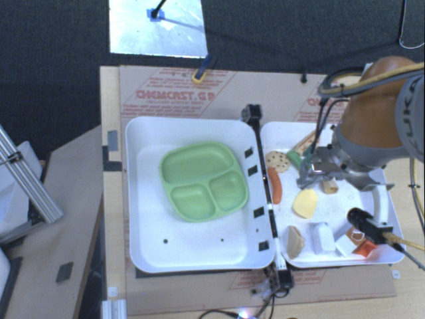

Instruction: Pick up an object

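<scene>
The gripper (311, 173) is lowered into the right bin (388, 244) beside a green broccoli piece (295, 158) and a cookie (276, 160); its finger state cannot be told.

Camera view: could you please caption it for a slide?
Gripper low over the right bin of small items; green tray in the left.

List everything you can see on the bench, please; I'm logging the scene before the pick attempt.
Bins: 2, white, side by side.
Divided tray: 1, green, left bin.
Carrot-like stick: 1, orange, right bin near divider.
Cookie: 1, tan, right bin, upper left.
Yellow piece: 1, right bin centre.
Tan piece: 1, right bin front.
White block: 1, right bin front.
Arm: 1, grey and orange, over right bin.
Gripper: 1, above right bin.
</scene>
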You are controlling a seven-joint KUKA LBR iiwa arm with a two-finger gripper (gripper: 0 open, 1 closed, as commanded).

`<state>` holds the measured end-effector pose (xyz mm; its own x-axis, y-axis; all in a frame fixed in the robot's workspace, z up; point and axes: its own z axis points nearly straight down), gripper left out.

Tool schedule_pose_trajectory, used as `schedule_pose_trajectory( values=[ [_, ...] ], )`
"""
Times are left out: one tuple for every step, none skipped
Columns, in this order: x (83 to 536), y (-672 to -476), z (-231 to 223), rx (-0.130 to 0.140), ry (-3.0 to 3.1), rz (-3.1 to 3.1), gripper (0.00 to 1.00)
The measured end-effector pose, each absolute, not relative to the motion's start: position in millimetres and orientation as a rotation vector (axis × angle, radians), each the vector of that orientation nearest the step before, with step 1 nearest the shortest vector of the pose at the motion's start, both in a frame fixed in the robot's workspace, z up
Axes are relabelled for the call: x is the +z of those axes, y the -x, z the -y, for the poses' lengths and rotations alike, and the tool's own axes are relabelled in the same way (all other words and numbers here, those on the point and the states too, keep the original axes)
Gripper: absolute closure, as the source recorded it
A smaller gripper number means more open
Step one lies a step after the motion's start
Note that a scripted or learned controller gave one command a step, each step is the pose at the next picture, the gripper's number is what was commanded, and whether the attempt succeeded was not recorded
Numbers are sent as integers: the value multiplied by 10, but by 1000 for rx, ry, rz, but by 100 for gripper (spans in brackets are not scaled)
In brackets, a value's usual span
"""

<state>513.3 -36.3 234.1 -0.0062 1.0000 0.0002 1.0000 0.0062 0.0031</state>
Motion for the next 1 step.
schedule_pose_trajectory(
  values=[
    [2142,-5166,387,0,-2220,-2223,100]
  ],
)
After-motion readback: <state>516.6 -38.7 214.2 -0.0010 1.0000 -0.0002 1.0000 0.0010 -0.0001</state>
